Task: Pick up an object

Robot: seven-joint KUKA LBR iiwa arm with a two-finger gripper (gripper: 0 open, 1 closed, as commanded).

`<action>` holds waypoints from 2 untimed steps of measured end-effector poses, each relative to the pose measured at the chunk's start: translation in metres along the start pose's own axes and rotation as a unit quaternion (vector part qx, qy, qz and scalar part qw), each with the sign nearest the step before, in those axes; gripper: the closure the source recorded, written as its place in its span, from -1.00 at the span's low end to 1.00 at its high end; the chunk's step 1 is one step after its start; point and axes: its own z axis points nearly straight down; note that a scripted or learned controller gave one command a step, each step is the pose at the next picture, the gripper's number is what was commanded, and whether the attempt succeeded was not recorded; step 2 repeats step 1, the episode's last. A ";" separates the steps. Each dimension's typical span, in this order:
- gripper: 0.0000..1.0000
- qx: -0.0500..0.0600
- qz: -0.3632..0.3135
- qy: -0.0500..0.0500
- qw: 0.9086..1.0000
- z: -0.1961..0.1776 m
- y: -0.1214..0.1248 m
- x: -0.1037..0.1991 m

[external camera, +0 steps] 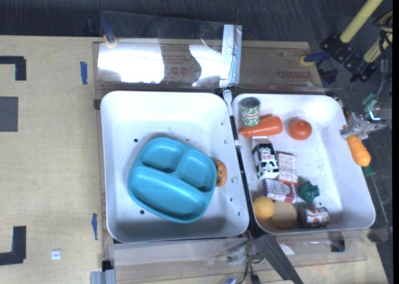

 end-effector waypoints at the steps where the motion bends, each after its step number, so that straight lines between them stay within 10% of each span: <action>1: 1.00 0.004 -0.017 0.003 1.000 0.013 0.015 0.077; 2: 1.00 0.004 -0.017 0.003 1.000 0.013 0.015 0.077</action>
